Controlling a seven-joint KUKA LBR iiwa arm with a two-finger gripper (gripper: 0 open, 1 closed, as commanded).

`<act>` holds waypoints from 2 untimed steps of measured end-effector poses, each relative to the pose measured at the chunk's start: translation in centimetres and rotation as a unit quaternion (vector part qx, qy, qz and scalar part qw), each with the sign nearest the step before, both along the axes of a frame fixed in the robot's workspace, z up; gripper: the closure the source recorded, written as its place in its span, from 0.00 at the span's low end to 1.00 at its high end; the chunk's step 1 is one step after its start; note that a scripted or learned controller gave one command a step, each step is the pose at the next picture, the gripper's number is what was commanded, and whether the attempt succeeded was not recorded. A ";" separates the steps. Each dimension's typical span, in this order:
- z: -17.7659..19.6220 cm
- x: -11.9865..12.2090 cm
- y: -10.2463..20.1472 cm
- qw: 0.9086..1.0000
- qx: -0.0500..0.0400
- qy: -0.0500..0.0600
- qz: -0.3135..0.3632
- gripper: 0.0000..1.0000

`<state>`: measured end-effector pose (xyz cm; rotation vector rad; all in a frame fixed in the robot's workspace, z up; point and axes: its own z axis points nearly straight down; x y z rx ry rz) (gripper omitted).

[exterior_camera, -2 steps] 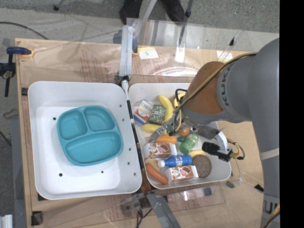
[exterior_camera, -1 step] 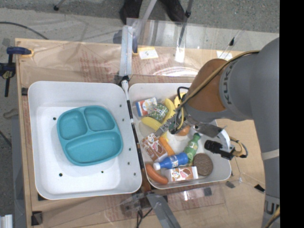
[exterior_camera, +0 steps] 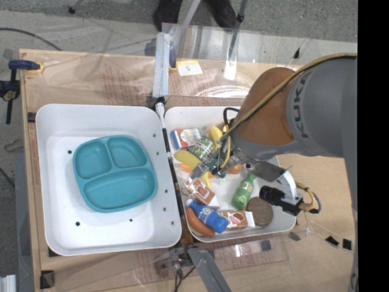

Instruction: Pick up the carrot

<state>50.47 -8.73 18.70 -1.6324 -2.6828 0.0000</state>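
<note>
The worktop [exterior_camera: 91, 84] fills most of the view, a pale wooden surface under a clear sheet. The grey arm [exterior_camera: 322, 108] comes in from three o'clock, and its orange band [exterior_camera: 270, 108] sits over the top half of the right bin. At nine o'clock lies the left bin [exterior_camera: 55, 224], a shallow white tray that carries a teal divided plate [exterior_camera: 114, 171] with three compartments. The right bin [exterior_camera: 188, 114] touches it along the middle seam and is crowded with toy food.

The gripper [exterior_camera: 220, 163] reaches down into the middle of the right bin, among the clutter; whether its fingers are open or closed cannot be told, since the wrist and cables hide them.

A small orange piece that looks like the carrot [exterior_camera: 233, 170] lies just beside the gripper, at about four o'clock from it, mostly covered; whether the gripper touches it is not clear.

Around it, a green bottle [exterior_camera: 243, 191] lies tilted at five o'clock from the gripper. A brown round patty [exterior_camera: 260, 210] rests near the bin's lower right corner. A sausage [exterior_camera: 196, 222] lies at the bin's six o'clock edge, beside a blue piece [exterior_camera: 214, 219]. A yellow banana [exterior_camera: 187, 159] sits at nine o'clock from the gripper, and a red and white packet [exterior_camera: 181, 139] lies at eleven o'clock.
</note>
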 end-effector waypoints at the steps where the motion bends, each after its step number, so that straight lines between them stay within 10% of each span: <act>1: 0.9 8.1 2.3 0.991 -0.001 0.000 -0.133 1.00; 2: 2.1 4.1 -2.8 0.976 0.000 0.001 -0.216 1.00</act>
